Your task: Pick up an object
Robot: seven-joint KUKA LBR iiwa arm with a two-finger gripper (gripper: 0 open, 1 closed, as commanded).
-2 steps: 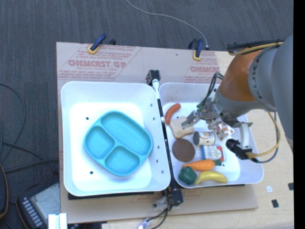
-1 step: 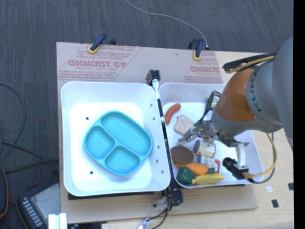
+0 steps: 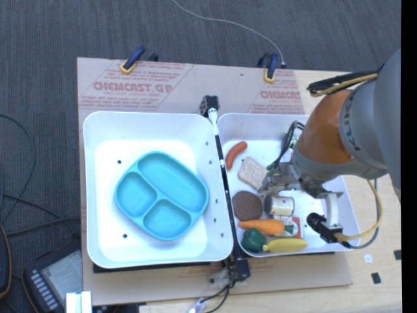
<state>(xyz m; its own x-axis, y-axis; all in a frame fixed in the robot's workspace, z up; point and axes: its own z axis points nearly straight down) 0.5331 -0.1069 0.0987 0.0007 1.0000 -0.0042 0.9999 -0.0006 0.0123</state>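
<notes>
Two shallow white bins sit side by side on a brown board that covers the surface (image 3: 163, 83), with two clamps at the board's far edge, one blue and yellow (image 3: 133, 59) and one (image 3: 271, 66) near a thin cable. The left bin (image 3: 94, 175) holds a light blue divided plate (image 3: 161, 195) with three compartments, lying roughly in the middle of the bin. The right bin (image 3: 225, 126) holds a cluster of toy food: an orange-red sausage (image 3: 235, 151) near the far left corner, a pale cracker or bread slice (image 3: 251, 172) just below it, a dark brown round cookie (image 3: 247, 205) nearer the camera, an orange carrot (image 3: 262, 226) lying lengthwise beneath that, a green pepper (image 3: 253, 240) at the near left corner, and a yellow piece like a banana or corn cob (image 3: 285, 245) beside the pepper along the near wall. The grey arm with its orange band (image 3: 326, 132) reaches in from the right and bends down over the right bin. The hand (image 3: 279, 186) is low among the objects, just right of the cracker and the cookie, directly above a small white and tan item (image 3: 281, 207). Whether the hand is released or clenched cannot be told, since the wrist and its fittings hide its tips, and nothing can be seen lifted clear of the bin floor.
</notes>
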